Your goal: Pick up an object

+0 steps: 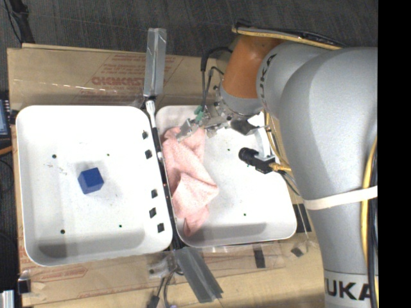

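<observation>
Dark grey carpet [96, 11] runs across the top of the frame, and below it a sheet of brown cardboard [77, 76] printed with faded red lettering covers the desk. On the cardboard sit two shallow white plastic bins side by side, joined along the middle by a row of small black clips. A grey metal bar [154, 63] sticks up from the seam toward the top of the frame, and another grey strip [196, 274] angles away from the seam at the bottom.

The left bin [38, 236] holds a small blue cube [91, 179], resting left of the bin's centre, well apart from everything else. The right bin [276, 217] holds a crumpled pink cloth [189, 178], which lies along the bin's left wall and stretches from the upper part down toward the lower left corner.

The big grey arm [321, 140] fills the right side of the frame, its orange band [244, 69] near the upper middle. The pincer [199, 124] is down at the upper left corner of the right bin, right at the top edge of the pink cloth; whether its tips are apart or together I cannot tell, since cables and metal parts crowd that spot. A black cylindrical part [255, 159] juts out just below the wrist, over the bare white floor of the right bin.
</observation>
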Action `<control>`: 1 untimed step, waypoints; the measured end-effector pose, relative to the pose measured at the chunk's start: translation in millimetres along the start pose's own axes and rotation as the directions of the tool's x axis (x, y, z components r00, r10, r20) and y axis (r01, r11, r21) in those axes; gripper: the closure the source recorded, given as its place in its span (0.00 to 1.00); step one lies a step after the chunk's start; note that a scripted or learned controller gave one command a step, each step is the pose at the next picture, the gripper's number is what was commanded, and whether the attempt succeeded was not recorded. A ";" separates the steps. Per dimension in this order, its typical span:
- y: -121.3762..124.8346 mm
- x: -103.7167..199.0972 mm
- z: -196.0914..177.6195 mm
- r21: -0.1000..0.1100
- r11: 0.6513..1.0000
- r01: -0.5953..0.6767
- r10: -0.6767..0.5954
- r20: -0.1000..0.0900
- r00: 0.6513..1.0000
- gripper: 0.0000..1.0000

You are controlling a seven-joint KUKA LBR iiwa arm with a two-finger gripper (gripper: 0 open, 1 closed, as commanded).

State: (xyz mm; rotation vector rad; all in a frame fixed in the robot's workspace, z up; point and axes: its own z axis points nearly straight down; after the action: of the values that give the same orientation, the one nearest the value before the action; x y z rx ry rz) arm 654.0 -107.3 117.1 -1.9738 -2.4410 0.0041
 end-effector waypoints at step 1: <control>-13.3 -3.1 -61.2 0.001 0.993 -0.117 0.117 0.000 0.993 0.00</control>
State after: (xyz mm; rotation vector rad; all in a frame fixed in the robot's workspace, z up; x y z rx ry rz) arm 641.9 -113.1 178.3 -2.1129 -2.3207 0.0058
